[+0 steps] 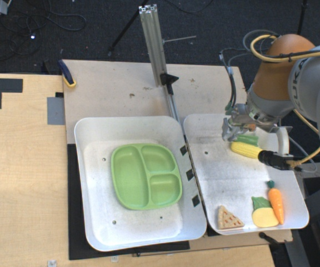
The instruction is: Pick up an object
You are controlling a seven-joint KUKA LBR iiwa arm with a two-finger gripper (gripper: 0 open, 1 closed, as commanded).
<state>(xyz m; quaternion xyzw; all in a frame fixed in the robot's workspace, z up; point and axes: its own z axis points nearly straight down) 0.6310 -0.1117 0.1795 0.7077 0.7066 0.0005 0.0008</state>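
**A:** Listing the right bin (204, 166) first. What sits nearest the gripper (233, 128)?

**B:** Item one: a toy corn cob (245, 148), yellow, green at one end, lying flat near the bin's far right side. The gripper hangs just above and to the left of it, close to touching. Whether the fingers are spread or closed, I cannot tell; the wrist hardware hides them. Nothing can be seen between them.

**A:** Other contents of that bin?

**B:** Item two: a carrot (276, 203), orange with a green top, along the right wall. Item three: a yellow piece with a green leaf (264, 214), touching the carrot's left side. Item four: a tan wedge like a pizza slice (228, 218), near the front wall, just left of item three.

**A:** The left bin (93, 149)?

**B:** One green divided tray (146, 176), three compartments, lying flat in the middle.

**A:** Surface and surroundings?

**B:** Both bins rest on a pale board. A light wood tabletop (21, 166) lies to the left, with dark and grey square patches. An aluminium post (153, 43) rises behind the bins. The floor beyond is dark, with cables across it. The arm (282, 77) is orange and grey.

**A:** Any brands, labels, writing?

**B:** None legible.
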